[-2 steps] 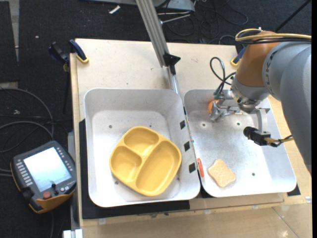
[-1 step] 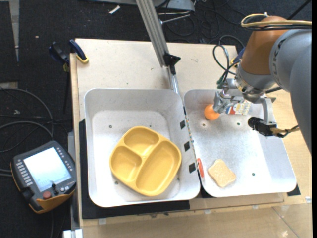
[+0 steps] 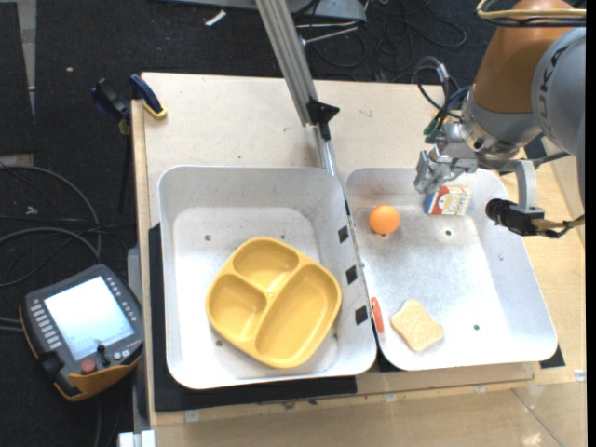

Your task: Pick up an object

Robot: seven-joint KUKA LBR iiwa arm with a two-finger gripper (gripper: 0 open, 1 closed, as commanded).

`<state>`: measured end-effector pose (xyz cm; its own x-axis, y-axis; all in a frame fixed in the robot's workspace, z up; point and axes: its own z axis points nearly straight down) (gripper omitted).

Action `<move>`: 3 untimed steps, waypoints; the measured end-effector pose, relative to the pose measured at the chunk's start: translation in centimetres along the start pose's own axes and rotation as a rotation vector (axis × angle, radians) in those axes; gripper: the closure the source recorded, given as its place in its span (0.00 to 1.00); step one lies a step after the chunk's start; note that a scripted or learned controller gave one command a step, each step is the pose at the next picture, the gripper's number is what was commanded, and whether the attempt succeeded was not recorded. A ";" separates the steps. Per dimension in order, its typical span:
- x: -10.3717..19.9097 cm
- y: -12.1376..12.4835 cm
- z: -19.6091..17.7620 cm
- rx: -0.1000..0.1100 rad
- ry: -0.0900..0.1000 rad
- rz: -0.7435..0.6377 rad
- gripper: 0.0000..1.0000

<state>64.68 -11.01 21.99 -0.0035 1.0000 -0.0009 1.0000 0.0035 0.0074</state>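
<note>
Here, tool [image 3: 436,177] over small carton [image 3: 451,200] in right bin [image 3: 521,287]; grip state unclear. Best: descend centred, close squarely.

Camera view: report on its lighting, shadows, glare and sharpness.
Camera view: even overhead light, with soft short shadows under the orange ball and the toast; mild glare on the yellow tray and the pendant screen; bins bright but not blown out; focus fairly sharp across the bench, slightly grainy; gripper dim and cluttered.
</note>
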 end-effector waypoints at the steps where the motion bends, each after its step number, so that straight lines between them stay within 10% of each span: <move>1: 0.0 -0.4 -4.5 0.001 0.000 0.000 1.00; 3: 10.1 -2.9 -1.7 0.010 0.002 -0.004 1.00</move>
<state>61.70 -0.95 23.63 -0.0075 1.0000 0.0016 1.0000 0.0075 -0.0025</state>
